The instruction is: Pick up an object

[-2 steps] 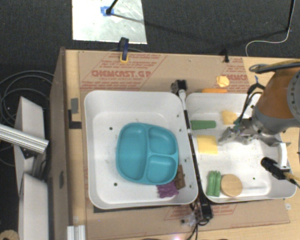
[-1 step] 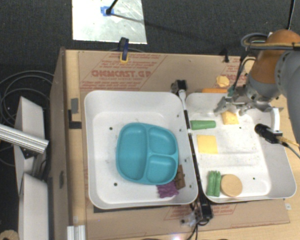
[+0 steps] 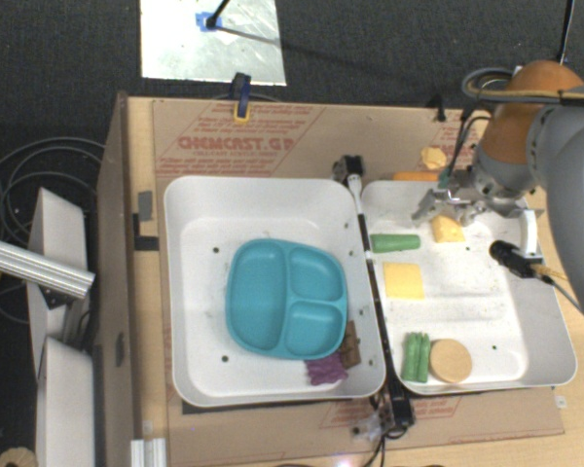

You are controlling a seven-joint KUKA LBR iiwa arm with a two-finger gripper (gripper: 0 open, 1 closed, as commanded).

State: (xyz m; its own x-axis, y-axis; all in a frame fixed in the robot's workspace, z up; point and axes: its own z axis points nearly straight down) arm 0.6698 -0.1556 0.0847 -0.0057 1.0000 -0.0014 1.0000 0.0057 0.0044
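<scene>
Cardboard-topped bench, two white bins, gripper seen over the right bin, yellow piece partly hidden beneath it (grip state cannot be told), teal tray in left bin.

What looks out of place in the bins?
Two things sit outside the bins on the cardboard, above the right bin's top edge: a yellow piece and an orange stick. In the left bin, purple and brown items are wedged against the teal tray.
</scene>
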